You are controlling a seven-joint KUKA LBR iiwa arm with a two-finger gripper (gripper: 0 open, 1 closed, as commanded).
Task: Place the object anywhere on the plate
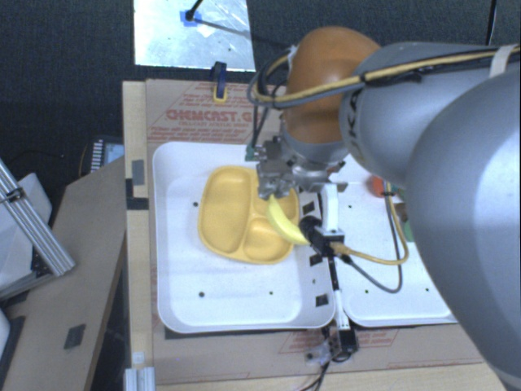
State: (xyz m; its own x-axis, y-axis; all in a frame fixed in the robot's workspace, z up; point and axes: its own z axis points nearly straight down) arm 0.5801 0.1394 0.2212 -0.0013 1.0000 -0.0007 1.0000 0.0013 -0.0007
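From the overhead camera you see the yellow plate (236,214) lying in the left bin (175,300), and the gripper (281,195) hangs over the plate's right edge. A banana (285,222) slants down from it across that edge, and the fingers appear clenched on the banana's upper end. To finish well, carry the banana further toward the plate's middle, lower it close, then let go, so it cannot roll off.
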